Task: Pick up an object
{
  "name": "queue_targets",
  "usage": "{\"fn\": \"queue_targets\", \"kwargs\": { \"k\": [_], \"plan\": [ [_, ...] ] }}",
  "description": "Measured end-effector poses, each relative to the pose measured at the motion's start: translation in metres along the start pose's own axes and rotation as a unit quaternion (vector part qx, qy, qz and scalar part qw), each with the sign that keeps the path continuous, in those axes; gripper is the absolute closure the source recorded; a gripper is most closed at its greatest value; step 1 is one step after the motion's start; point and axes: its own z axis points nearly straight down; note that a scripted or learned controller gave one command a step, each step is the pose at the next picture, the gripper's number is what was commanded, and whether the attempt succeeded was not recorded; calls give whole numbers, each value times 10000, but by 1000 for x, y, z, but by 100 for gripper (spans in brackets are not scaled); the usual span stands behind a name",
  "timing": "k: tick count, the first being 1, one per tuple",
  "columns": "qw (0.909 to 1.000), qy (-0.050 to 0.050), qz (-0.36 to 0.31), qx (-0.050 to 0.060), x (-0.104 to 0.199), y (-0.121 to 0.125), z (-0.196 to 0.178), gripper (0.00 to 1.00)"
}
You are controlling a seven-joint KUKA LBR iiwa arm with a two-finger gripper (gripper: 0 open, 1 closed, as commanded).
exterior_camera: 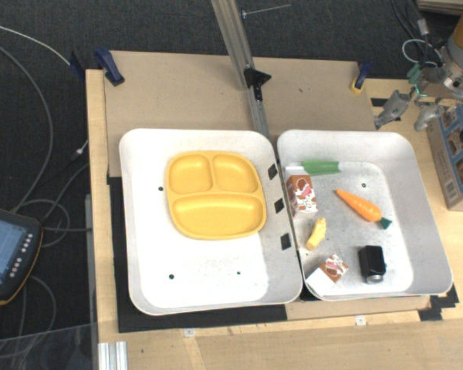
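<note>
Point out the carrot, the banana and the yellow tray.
carrot (pixel 359 205): camera view, middle of its orange body.
banana (pixel 315 233): camera view, middle of the fruit.
yellow tray (pixel 214 214): camera view, floor of its large compartment.

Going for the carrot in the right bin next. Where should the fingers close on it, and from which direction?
Probably grip the carrot mid-body, on the orange part rather than the green stub at its lower-right end. It lies flat and slanted, upper-left to lower-right, so come straight down from above with the fingers closing across its width. It lies apart from the other items in the right bin, so there looks to be room either side.
</note>
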Motion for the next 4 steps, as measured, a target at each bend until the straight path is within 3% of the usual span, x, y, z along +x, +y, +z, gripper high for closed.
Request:
{"fn": "queue_targets", "kwargs": {
  "k": [1,3,4],
  "plan": [
    [10000,-4,1,2,0,0,0,0],
    [10000,5,0,24,12,2,123,0],
    [10000,-2,-2,11,13,1,157,0]
  ]
}}
